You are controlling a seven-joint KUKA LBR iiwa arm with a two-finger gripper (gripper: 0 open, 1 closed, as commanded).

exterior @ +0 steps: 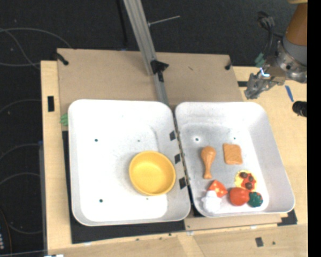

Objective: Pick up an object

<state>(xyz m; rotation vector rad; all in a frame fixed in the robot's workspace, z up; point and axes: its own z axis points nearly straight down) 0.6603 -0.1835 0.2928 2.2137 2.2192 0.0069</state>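
On your left, the left bin (pixel 96 127) holds a yellow bowl (pixel 152 173) sitting near its right wall. Next, in the right bin (pixel 257 122), you see a toy chicken leg (pixel 207 160) with a tan cracker (pixel 232 154) just beside it, and below them a red and white piece (pixel 215 193), a small pizza slice (pixel 246 179), a tomato (pixel 238 196) and a green piece (pixel 255 199) bunched near the front wall. Far right, the gripper (pixel 255 88) hangs above the bench past the right bin's back corner, touching no toy, and you cannot tell how its fingers stand.
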